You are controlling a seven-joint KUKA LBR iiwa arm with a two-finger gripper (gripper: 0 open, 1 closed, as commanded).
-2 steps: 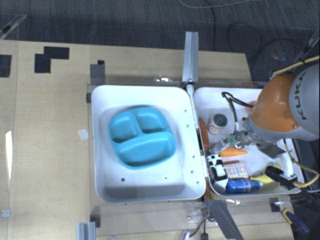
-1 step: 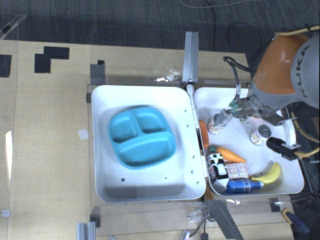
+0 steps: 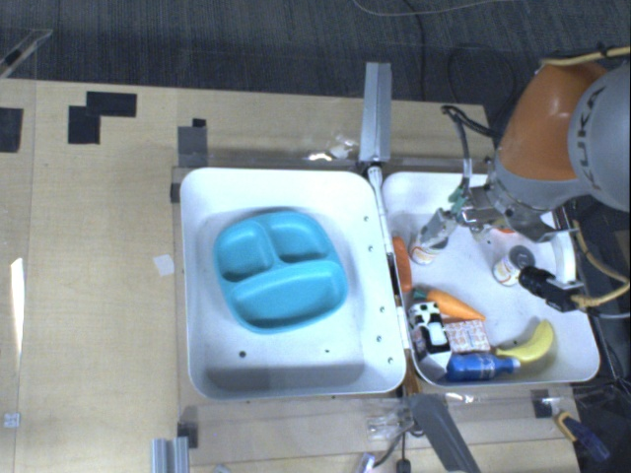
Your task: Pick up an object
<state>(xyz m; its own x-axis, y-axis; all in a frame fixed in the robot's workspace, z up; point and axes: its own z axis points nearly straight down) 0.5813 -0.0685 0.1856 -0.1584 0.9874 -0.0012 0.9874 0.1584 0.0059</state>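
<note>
Hovering over the right bin (image 3: 582, 363), my gripper (image 3: 434, 236) carries nothing I can see, jaw state unclear; banana (image 3: 527, 344) at five o'clock unpicked.

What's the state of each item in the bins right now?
blue tray: right way up in the left bin, compartments bare
carrot: lying flat in the right bin
banana: lying near the right bin's front corner
blue bottle: on its side by the front wall
gripper: low over the right bin's left part, nothing seen between its fingers
</note>
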